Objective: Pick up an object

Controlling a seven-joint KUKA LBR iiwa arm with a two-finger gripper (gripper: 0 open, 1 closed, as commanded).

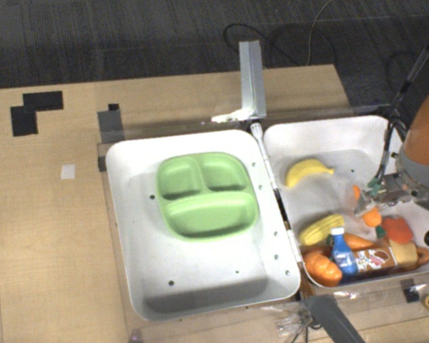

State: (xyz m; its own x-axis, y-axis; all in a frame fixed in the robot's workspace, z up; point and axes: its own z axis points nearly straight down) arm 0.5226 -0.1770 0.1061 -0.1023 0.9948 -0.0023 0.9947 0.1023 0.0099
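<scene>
L→R: left bin (pixel 129 241) holds a green tray (pixel 205 194), 3 compartments, lying flat, nothing on it. Not the easy pick: wide, low, no edge for the jaws.

Right bin (pixel 327 132): banana (pixel 308 170) alone in the upper half, well apart from the rest. Lower half is a pile: corn (pixel 321 229) by the divider, orange fruit (pixel 323 268) at the front corner, bottle (pixel 342 252) w/ blue cap lying between them and a brown carton (pixel 376 259), carrot (pixel 358 240) just behind the bottle. Red block (pixel 398 229) and a small orange piece (pixel 372 217) further right.

Gripper (pixel 374 189) sits over the right side of the right bin, just above the small orange piece, arm in from the right. Can't tell jaw state, too small and blurred; nothing visibly between them, so no grasp to claim.

Judgement: still approach/descent, pick not made. Target prob. the small orange piece or whatever's directly below.

To do it well:
- pile is tight, things touching; a closing jaw likely nudges a neighbour and slips off. Come straight down, centre on one item.
- bin wall near on the right, keep clearance.
- round items (fruit, bottle) may roll out of a pinch; grip across the narrow axis.
- if retry needed, banana is the cleaner target: isolated, space both sides.
- lift slow, verify sth is actually between the jaws before retracting.
</scene>
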